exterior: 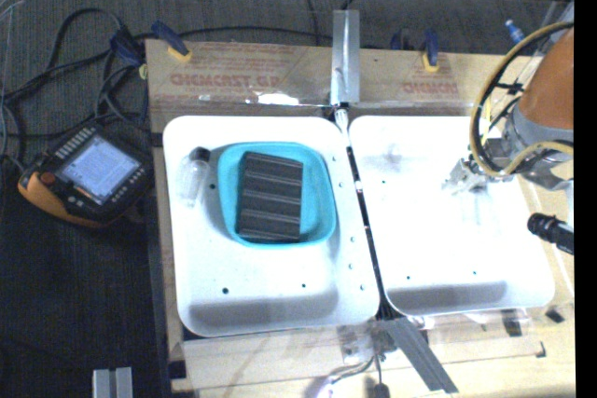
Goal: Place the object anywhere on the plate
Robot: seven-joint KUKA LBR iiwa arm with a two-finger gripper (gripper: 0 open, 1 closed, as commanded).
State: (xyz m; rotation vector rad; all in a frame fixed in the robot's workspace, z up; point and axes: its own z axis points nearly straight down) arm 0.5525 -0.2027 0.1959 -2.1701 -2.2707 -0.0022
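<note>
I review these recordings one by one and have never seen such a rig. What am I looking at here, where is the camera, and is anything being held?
One camera looks down at a slant on a bench with two shallow white bins. The grey robot arm with an orange band reaches in from the right; its gripper hangs over the right white bin. I see nothing between its fingers, and whether they are open is unclear. In the left white bin lies a blue square plate with a dark ribbed block on it, and a small clear bottle with a black cap beside the plate.

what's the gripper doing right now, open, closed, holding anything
Gripper: cannot be told; it hangs over the right bin, too small and blurred to read.
</note>
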